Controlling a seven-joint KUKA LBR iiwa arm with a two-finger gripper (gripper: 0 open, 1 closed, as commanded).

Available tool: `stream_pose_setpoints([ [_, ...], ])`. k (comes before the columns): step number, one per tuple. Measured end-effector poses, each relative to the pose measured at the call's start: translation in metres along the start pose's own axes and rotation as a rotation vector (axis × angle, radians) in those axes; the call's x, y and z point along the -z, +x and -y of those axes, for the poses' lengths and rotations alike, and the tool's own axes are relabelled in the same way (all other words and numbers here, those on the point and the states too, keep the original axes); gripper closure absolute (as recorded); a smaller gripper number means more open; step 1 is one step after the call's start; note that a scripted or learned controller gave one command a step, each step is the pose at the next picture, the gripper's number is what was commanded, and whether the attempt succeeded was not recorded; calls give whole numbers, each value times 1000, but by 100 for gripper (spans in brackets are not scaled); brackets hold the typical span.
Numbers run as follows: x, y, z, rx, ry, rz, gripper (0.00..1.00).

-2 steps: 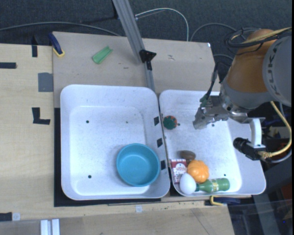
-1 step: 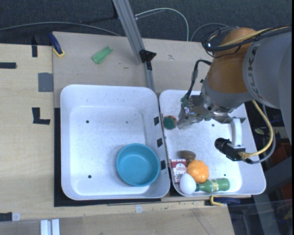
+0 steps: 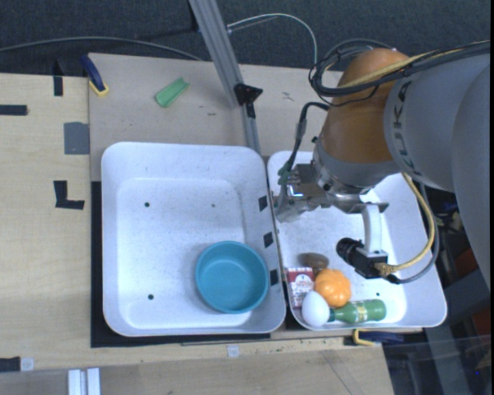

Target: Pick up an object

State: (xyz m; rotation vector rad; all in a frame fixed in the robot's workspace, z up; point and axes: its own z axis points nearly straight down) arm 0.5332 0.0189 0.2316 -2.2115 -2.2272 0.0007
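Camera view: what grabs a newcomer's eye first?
The big grey arm with its orange band looms over the right bin, gripper low near that bin's left wall. Next, the blue bowl in the left bin's near right corner, and the cluster of orange, white egg and green bottle at the right bin's near edge.

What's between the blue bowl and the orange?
In the camera view, a small red carton lies between the blue bowl and the orange, past the bins' shared rims.

Green block (image 3: 171,92) on bench top (image 3: 148,113), near blue-yellow clamp (image 3: 95,76) at corner. Grey metal pole (image 3: 222,52) slants across. Black tape marks (image 3: 64,196) on wooden table (image 3: 33,245) left.
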Motion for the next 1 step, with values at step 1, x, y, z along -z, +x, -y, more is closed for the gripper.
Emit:
stream_pose_setpoints([
  [1, -11, 48, 10, -1, 2, 1, 100],
])
